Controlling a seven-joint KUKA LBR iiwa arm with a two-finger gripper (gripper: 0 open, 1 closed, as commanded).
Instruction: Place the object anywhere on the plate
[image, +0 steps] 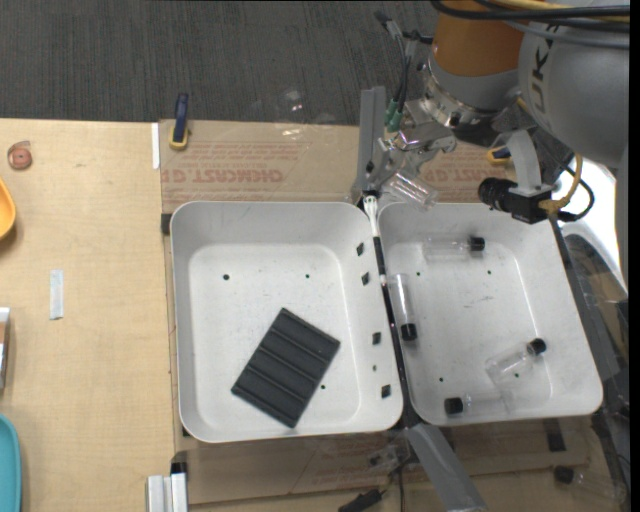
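A pale wooden bench (85, 300) stands before dark grey carpet (180, 50), brown printed cardboard (270, 165) spread beneath two white bins (185, 330)

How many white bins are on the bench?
2: the left bin holds a dark ridged block; the right bin sits beside it, under the arm.

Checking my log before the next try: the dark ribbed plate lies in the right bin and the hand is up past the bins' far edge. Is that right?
Not quite. The camera view shows the dark ribbed plate lying in the left bin, not the right bin. The hand is indeed up past the bins' far edge.
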